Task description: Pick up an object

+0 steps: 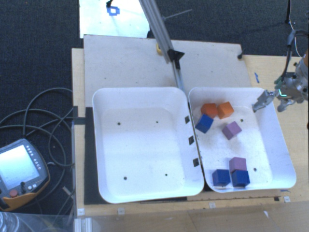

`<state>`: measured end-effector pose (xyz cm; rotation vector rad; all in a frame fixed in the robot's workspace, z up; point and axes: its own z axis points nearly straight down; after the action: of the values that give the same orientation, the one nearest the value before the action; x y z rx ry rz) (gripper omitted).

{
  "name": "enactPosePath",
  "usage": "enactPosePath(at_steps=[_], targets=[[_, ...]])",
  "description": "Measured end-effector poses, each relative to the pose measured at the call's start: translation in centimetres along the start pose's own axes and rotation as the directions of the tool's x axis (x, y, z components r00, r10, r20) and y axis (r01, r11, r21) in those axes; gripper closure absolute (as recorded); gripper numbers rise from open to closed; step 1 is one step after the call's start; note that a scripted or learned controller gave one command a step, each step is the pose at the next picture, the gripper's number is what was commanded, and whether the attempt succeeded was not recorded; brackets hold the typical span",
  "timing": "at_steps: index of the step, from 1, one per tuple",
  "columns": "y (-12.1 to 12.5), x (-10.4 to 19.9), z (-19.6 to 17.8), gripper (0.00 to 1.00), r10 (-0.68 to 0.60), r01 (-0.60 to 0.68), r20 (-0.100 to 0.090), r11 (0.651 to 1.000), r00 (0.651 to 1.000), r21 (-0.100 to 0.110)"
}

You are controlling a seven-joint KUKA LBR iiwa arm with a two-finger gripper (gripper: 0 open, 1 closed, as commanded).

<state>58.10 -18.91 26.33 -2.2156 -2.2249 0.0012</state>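
Observation:
The right bin holds several small blocks. Two orange blocks sit side by side near its far left, with a blue block just in front of them and a purple block to the right of that. At the near edge lie two blue blocks with a second purple block behind them. My gripper hangs over the bin's far right rim, open, with nothing between its fingers. It is well to the right of the orange blocks.
The left bin stands beside the right one. A slanted metal pole crosses the far side of the bench and ends between the bins. A teach pendant and cables lie on the floor at left.

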Motion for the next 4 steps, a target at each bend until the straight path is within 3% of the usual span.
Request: enactPosePath(at_steps=[1, 4], targets=[[0.1, 0.0, -0.2, 0.00, -0.001, 0.001, 0.001, 1.000, 1.000, -0.004], [-0.3, 0.7, 14.0, 0.00, 0.003, -0.003, 0.000, 1.000, 1.000, -0.006]])
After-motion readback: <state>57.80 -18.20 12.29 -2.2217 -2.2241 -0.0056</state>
